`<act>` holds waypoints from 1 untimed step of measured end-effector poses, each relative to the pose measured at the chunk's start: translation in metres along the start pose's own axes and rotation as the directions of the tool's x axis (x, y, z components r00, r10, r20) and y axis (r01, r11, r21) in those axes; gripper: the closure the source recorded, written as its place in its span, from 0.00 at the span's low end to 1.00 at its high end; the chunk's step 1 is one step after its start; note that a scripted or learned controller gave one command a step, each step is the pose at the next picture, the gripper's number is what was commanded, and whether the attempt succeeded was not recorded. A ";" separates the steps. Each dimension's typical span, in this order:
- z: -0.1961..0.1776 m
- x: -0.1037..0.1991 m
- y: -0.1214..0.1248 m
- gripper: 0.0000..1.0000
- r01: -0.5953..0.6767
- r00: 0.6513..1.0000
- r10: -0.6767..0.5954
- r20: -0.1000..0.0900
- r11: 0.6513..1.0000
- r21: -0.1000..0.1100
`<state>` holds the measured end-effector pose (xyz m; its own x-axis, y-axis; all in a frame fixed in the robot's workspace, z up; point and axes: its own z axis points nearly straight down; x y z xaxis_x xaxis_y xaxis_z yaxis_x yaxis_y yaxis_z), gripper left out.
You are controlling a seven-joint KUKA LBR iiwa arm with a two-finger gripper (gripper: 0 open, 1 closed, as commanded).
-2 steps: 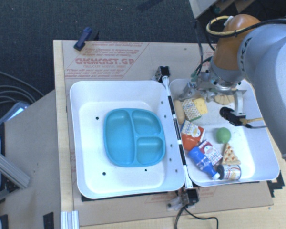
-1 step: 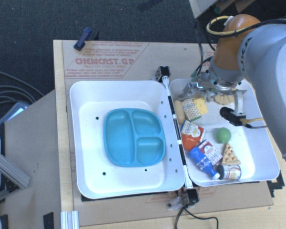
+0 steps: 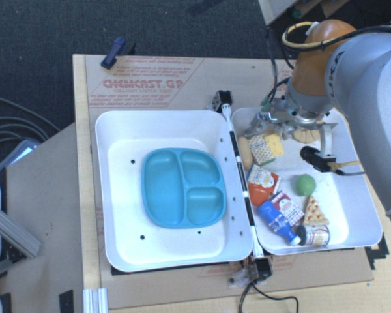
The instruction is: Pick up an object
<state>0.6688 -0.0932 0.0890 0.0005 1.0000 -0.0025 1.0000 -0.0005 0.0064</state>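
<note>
- Overhead, the grey arm (image 3: 358, 77) reaches from the right into the right bin (image 3: 362, 230).
- Its gripper (image 3: 293, 128) hangs at that bin's far end; whether the fingers are open or closed I cannot tell.
- Just beside it lies a yellow patterned packet (image 3: 267, 149).
- Nearer sit a green ball (image 3: 305, 184), a blue bottle (image 3: 277, 222) and a pizza slice toy (image 3: 313, 211).
- Apart, the left bin (image 3: 117, 240) holds a blue divided plate (image 3: 182, 188).

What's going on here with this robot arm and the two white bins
A grey KUKA arm reaches in from the right and is down over the far end of the right bin, near a yellowish packet. That bin holds a small jumble: a green ball, a blue bottle, a pizza-slice toy and a red-and-white packet. The left bin holds a blue divided plate. Nothing looks lifted yet.
</note>
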 end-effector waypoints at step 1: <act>0.000 0.000 0.000 0.00 0.000 1.000 0.000 0.000 1.000 0.000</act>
<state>0.6688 -0.0930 0.0890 0.0002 1.0000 -0.0029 1.0000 -0.0001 0.0064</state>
